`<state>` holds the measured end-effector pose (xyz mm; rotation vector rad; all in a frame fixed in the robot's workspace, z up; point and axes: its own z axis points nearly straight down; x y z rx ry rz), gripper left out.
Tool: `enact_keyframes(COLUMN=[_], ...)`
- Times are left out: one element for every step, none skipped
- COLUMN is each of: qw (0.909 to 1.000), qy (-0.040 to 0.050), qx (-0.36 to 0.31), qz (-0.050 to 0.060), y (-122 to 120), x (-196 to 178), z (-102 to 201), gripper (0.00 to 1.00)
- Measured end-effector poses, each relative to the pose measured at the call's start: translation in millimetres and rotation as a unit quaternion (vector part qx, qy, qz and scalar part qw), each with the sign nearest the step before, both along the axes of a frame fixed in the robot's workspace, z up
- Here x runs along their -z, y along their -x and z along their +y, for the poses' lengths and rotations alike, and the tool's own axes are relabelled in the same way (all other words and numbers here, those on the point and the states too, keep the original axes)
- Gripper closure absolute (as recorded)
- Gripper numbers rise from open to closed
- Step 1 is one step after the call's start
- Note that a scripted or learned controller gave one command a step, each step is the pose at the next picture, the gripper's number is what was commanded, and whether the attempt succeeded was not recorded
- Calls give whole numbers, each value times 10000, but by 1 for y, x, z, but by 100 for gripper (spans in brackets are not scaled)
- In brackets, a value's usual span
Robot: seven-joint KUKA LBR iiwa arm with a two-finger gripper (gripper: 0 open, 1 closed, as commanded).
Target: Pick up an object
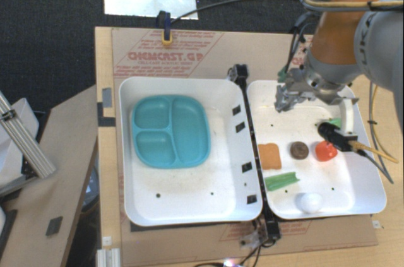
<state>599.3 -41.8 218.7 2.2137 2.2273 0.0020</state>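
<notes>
overhead slant on both bins

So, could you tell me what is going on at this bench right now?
A grey robot arm reaches in over the right bin, its gripper near the bin's far edge. Nothing shows between its fingers. Below it lie an orange block, a brown disc, a red object, a green strip and a white ball. The left bin holds a teal divided plate.

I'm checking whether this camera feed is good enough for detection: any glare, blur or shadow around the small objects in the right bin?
Camera view: lighting is even and soft; the right bin shows only faint shadows under the green strip and white ball. Slight softness overall. The gripper looks a little blurred.
</notes>
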Motion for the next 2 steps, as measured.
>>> enact_keyframes(qw=[10000, 10000], qy=[-3, -3], qx=[-6, -5], qz=[-4, -1], y=[-12, -15], x=[-4, 1], z=[53, 111], gripper=[100, 100])
